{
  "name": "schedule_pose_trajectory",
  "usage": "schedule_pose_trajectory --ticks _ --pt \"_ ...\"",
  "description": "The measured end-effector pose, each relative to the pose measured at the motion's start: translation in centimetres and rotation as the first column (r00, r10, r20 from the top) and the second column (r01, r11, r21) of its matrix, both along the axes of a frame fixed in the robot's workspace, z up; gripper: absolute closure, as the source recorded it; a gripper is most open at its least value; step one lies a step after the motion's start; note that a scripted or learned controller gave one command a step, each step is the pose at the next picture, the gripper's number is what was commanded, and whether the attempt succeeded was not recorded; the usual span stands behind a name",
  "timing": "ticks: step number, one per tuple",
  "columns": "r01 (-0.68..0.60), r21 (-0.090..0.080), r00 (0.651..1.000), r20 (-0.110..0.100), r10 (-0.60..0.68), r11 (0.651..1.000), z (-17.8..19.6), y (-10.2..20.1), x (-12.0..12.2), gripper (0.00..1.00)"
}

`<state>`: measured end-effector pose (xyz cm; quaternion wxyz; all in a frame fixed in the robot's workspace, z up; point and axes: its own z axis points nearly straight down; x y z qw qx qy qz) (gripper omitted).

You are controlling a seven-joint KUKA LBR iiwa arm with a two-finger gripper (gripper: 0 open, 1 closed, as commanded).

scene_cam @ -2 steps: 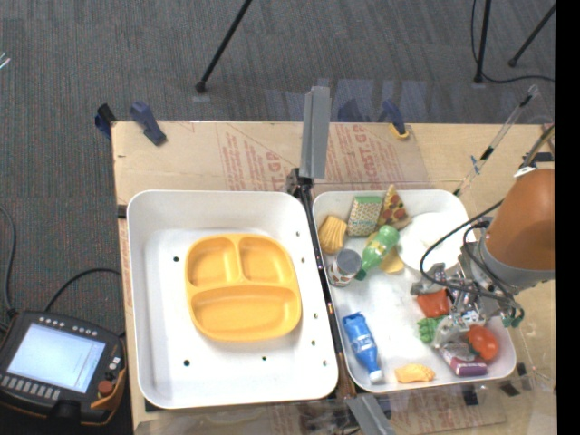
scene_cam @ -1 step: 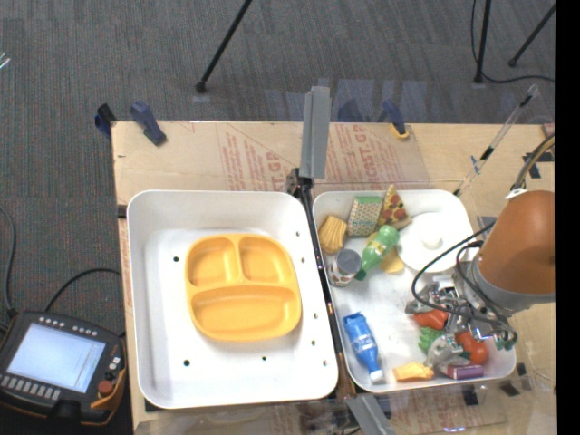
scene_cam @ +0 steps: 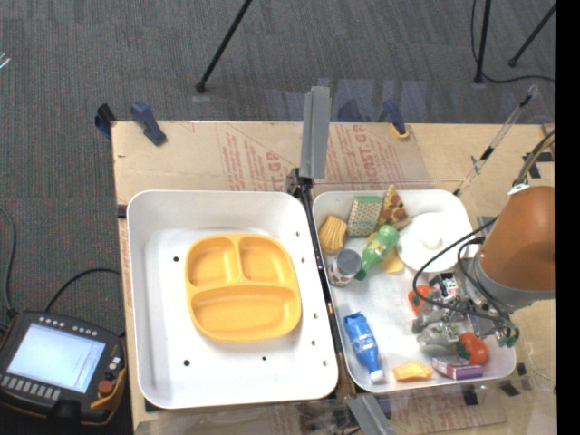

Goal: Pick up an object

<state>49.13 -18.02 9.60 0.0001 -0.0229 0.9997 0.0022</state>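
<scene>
My gripper [scene_cam: 450, 323] is low in the right bin [scene_cam: 391, 388], at its right side, under the orange wrist band [scene_cam: 524, 238]. It sits among small items: a red tomato-like piece [scene_cam: 473, 348], a pink box [scene_cam: 457, 368] and a pale crumpled thing [scene_cam: 439, 333] right beneath it. Nothing is clearly lifted. A blue bottle [scene_cam: 363, 344] lies left of the gripper, with a yellow wedge [scene_cam: 412, 371] near the bin's front wall. Further back lie a green bottle [scene_cam: 378, 249] and a small can [scene_cam: 345, 266].
A white plate [scene_cam: 438, 234], a pizza slice [scene_cam: 394, 207], a green square piece [scene_cam: 364, 214] and a yellow item [scene_cam: 332, 233] fill the right bin's back. The left bin [scene_cam: 149, 270] holds a yellow divided tray [scene_cam: 243, 286]. A grey post [scene_cam: 314, 143] stands behind the bins.
</scene>
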Motion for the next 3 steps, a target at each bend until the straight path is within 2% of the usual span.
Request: schedule_pose_trajectory --ticks 1,2,3 --pt "0.087 -0.001 0.996 0.002 -0.087 0.996 -0.9 4.3 10.5 1.00" --pt "0.300 -0.001 0.954 0.010 -0.300 0.954 9.2 6.6 14.0 1.00" --pt "0.579 -0.006 0.815 -0.004 -0.579 0.815 -0.2 9.9 12.6 1.00"
